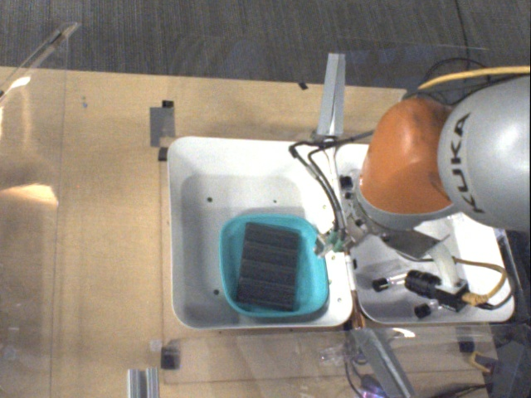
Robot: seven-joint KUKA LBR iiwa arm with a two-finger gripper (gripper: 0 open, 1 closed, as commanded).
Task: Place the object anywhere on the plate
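A dark grey ridged block [269, 266], rectangular and marked by crosswise grooves, is seen lying flat on a teal plate [233, 240]. The block is turned slightly off square and covers most of the plate's floor, with a teal margin left bare around it. The plate, squarish with rounded corners and a raised rim, is set in the near right part of the left white bin [192, 222]; its right rim is found close to the bin's right wall.

Just beyond that wall, above the seam between the two bins, the gripper [336, 240] is placed. Only a small greenish part of it is made out under the wrist, beside the plate's right edge, and whether it is apart or together cannot be told. Nothing is seen clamped in it.

The arm [440, 160] is extended from the right, its orange band and grey casing being held over the right white bin [481, 305]. Black cables [319, 168] are looped from the wrist across the left bin's far right corner. A yellow cable [469, 75] is run along the arm's top. Both bins are carried on a pale wooden desk [83, 222].
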